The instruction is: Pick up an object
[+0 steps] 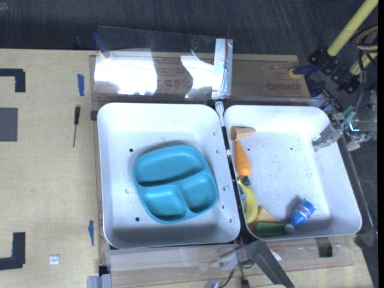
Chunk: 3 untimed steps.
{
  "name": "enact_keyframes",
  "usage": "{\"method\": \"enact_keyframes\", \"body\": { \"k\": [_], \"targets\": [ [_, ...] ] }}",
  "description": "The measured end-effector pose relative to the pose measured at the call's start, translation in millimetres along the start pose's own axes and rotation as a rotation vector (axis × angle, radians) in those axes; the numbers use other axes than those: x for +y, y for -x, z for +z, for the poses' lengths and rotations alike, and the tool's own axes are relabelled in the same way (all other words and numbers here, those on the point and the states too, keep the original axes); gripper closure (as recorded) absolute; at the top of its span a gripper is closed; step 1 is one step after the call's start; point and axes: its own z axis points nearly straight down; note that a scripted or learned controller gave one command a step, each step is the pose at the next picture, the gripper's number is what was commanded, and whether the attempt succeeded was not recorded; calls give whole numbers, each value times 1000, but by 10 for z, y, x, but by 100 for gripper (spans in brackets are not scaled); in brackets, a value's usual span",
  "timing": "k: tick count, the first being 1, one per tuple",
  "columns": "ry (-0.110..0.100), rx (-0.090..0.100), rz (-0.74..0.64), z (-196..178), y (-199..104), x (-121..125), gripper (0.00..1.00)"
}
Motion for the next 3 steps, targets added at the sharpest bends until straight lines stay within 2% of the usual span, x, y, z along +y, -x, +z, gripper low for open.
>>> {"method": "enact_keyframes", "body": {
  "k": [1, 2, 3],
  "targets": [
    [-8, 2, 75, 1332, -582, -222, 0],
    [-3, 0, -28, 1615, 139, -566, 0],
    [2, 18, -129, 1768, 301, -510, 0]
  ]
}}
